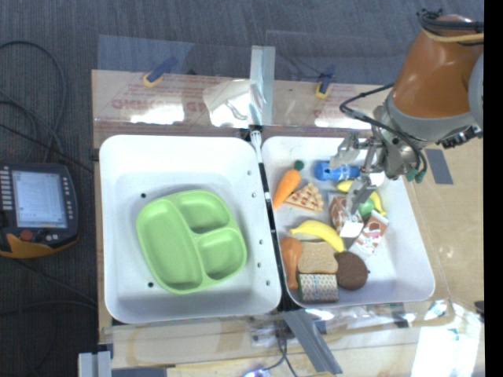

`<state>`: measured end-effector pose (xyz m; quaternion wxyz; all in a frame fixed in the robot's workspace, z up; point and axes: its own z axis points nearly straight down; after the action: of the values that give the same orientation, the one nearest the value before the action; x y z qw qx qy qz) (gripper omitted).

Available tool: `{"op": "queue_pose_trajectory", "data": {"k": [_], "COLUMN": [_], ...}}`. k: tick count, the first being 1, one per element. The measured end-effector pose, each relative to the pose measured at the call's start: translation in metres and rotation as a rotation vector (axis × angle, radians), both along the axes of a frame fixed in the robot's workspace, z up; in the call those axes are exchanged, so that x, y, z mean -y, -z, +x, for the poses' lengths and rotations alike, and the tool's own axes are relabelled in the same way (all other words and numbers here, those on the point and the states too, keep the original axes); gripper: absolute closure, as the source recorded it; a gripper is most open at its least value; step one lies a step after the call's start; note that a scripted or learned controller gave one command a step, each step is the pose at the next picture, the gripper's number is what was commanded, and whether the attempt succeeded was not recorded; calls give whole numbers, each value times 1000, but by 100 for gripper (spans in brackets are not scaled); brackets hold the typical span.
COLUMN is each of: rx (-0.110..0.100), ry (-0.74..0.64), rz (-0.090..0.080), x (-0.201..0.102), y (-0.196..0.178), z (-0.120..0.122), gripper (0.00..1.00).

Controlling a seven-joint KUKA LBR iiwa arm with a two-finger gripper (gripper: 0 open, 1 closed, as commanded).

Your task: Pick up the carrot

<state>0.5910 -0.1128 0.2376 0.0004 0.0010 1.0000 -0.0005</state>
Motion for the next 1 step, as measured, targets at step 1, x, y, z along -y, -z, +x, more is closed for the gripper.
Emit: {"op": "queue_pose_trajectory", "data": {"k": [1], "rx": [-5], "ry": [-109], "rz": [4], "x": [-107], "y": [56], "z": [5], "gripper": [0]}}
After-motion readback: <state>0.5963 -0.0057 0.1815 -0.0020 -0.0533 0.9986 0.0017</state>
